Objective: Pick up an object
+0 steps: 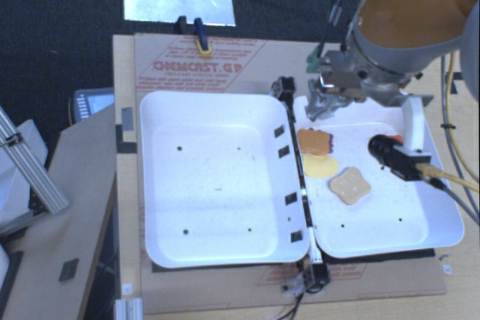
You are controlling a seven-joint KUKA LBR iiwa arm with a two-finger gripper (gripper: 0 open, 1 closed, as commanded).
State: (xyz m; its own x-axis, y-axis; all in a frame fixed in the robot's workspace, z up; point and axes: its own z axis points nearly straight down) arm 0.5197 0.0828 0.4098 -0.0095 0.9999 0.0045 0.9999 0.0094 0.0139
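Two white bins sat on the bench; toast slice (350, 186) lay in the right bin (435, 232). Gripper (321, 110) hovered above, fingers narrow and holding nothing. Pickup remained outstanding.

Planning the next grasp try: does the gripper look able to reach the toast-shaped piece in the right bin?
Probably yes. The toast piece lies flat in the right bin, nothing on top, apart from the yellow disc. The gripper hovers nearby.
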